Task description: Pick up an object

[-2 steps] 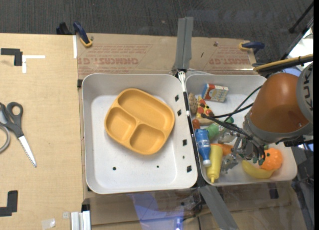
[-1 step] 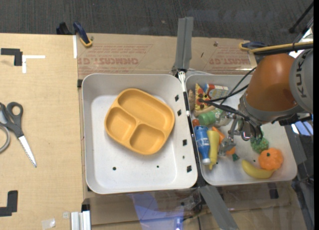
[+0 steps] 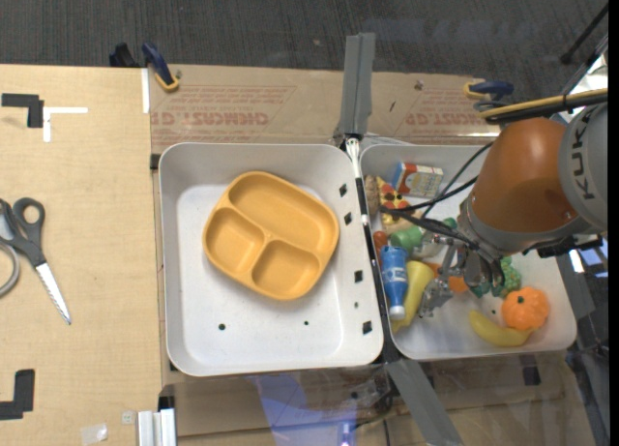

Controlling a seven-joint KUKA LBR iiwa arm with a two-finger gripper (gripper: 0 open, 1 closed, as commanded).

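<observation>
The arm [image 3: 527, 178] hides much of the right bin [image 3: 556, 336]. Toys [image 3: 401, 204] under it are too cluttered to identify. The scissors [image 3: 24, 251] are cut off at the left edge.

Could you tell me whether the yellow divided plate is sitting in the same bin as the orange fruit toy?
No, the yellow divided plate lies in the left bin, while the orange fruit toy lies in the right bin.

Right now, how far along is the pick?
Done: the arm has reached over the right bin, and the pincer is low among the toys beside the blue bottle. In hand: I can't see anything between its fingers. Left: grip an object and lift it clear.
</observation>
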